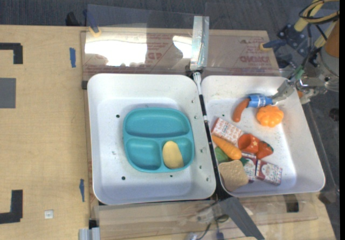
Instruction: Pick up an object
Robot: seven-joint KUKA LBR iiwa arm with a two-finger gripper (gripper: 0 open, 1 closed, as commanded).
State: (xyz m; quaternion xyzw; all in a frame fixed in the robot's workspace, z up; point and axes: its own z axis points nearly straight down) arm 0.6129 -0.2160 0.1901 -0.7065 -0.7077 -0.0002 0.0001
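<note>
Nearest in the right bin (pixel 310 147) lie a slice of bread (pixel 234 173) and a small red-and-white carton (pixel 268 171), its print too small to read. Just beyond them sit a carrot (pixel 227 146), a red pepper (pixel 254 144) and a second printed box (pixel 227 129), likewise unreadable. The left bin (pixel 102 142) holds a teal divided tray (pixel 153 125) with a yellow potato (pixel 172 154) in its near right compartment. Farther back, an orange pumpkin (pixel 269 116) and a sausage (pixel 241 109) flank a blue object (pixel 257 100). The gripper (pixel 281 93) reaches that blue object; whether it is clenched cannot be told. Behind, cardboard (pixel 237 50) bears faint reddish lettering, illegible.

Teal divided tray (pixel 156 125) in left bin (pixel 102 98); potato (pixel 172 155) inside
</note>
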